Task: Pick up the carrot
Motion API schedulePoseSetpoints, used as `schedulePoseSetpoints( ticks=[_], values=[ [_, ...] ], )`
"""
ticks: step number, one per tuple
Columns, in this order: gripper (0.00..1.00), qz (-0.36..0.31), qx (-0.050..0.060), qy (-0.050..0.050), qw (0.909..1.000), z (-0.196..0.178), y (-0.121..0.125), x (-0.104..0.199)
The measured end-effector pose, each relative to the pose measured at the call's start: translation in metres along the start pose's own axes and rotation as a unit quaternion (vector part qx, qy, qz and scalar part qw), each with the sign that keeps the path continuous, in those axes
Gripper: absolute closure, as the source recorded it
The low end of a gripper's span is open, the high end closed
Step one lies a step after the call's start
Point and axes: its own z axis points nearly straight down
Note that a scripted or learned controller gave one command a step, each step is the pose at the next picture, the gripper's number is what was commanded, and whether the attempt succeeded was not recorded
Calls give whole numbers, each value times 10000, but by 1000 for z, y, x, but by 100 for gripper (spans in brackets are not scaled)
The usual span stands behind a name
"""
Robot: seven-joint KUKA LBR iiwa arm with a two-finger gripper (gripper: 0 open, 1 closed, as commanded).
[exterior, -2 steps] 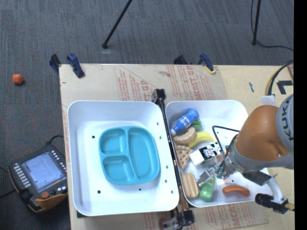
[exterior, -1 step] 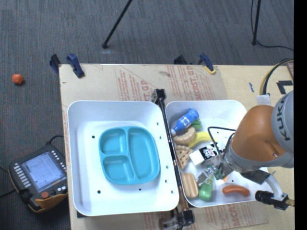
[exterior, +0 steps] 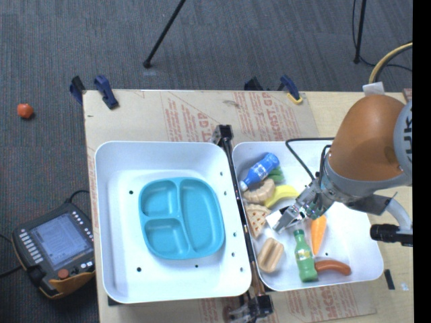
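The hand [exterior: 291, 215] hovers low in the right bin [exterior: 367, 264], just left of the carrot [exterior: 318, 233]; this looks like the approach. Its fingers appear spread and hold nothing. Next it should shift right over the carrot, clear of the green bottle [exterior: 304, 257].

Turquoise three-compartment plastic tray [exterior: 182, 219] in the left white bin [exterior: 108, 247]; right of it, orange carrot [exterior: 318, 233], green bottle [exterior: 305, 256], blue bottle [exterior: 260, 169].

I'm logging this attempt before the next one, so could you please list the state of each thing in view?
gripper: low in the right bin, just left of the carrot, nothing visibly held
carrot: lying in the right bin, not lifted
green bottle: lying on its side
blue bottle: lying tilted
hot dog: lying flat
blue tray: flat in the left bin
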Motion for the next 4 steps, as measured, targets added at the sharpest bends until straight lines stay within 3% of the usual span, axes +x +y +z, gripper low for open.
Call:
schedulePoseSetpoints(
  ticks=[1,2,3,4],
  values=[
    [0,-1064,12,16,9943,67,-50,1],
    [0,986,7,15,9951,99,-24,-34],
    [100,1002,-9,35,9950,87,-22,-34],
    [0,1010,-6,36,9949,87,-22,-34]
  ],
)
